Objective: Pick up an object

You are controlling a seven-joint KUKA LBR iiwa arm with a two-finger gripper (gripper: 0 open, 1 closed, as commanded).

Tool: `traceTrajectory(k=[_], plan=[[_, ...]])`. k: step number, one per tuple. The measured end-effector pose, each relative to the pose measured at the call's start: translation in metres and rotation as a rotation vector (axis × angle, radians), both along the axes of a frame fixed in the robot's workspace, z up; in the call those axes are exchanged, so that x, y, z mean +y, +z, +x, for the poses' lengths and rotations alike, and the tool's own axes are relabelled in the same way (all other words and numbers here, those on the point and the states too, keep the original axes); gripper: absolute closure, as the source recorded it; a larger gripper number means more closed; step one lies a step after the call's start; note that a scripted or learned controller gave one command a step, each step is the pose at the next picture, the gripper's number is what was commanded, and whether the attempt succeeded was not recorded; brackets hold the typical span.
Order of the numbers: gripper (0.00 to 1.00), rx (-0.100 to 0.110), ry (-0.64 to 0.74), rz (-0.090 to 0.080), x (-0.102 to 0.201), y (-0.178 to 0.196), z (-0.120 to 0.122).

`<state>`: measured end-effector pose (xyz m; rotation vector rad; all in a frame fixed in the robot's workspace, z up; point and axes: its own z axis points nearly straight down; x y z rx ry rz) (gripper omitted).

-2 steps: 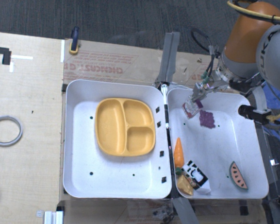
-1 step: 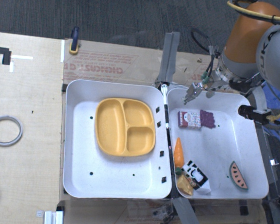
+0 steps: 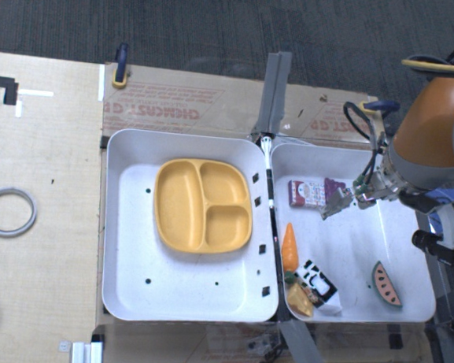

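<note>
Objects for picking lie in right bin (image 3: 405, 311); left bin (image 3: 123, 286) carries a yellow divided plate (image 3: 203, 206). Arm (image 3: 437, 124) enters from right, gripper (image 3: 344, 201) low over right bin's upper part, beside a purple carton (image 3: 311, 194); jaws' spread cannot be made out. Smaller items, well apart: black-and-white packet (image 3: 318, 283), carrot (image 3: 290, 248), watermelon slice (image 3: 387, 284).

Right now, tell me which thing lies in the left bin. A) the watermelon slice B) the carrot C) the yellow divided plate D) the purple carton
C: the yellow divided plate sits in the left bin, while the carrot, the watermelon slice and the purple carton all lie in the right bin.
</note>
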<state>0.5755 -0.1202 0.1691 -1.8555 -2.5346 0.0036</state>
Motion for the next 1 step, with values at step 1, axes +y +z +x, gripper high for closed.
traceTrajectory(k=[1], plan=[[0.0, -0.001, -0.019, 0.001, 0.0556, 0.0222, 0.0265]])
